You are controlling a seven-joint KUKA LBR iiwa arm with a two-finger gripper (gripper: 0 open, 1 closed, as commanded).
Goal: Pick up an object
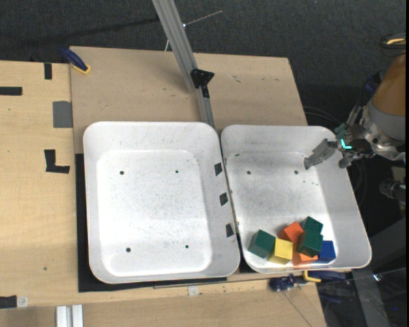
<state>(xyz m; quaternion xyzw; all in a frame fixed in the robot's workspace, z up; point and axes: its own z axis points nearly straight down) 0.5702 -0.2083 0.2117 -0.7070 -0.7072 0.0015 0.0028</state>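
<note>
**Ana:** Gripper (322, 154) first: it hangs over the far right edge of the right bin (273, 182), and I cannot tell whether it is released or clenched. Nothing shows in it.

**Ben:** And going down in size from the bench?

**Ana:** The left bin (150, 203) sits just beside the right one. The blocks (294, 242) lie heaped in the right bin's near corner, well apart from the gripper.

**Ben:** Which would you go for?

**Ana:** I'd judge the green block (262, 243) easiest, since it sits at the heap's left edge with bare floor beside it. The yellow block (283, 250) touches its neighbours. Come straight down, centred, clear of the bin wall.
</note>
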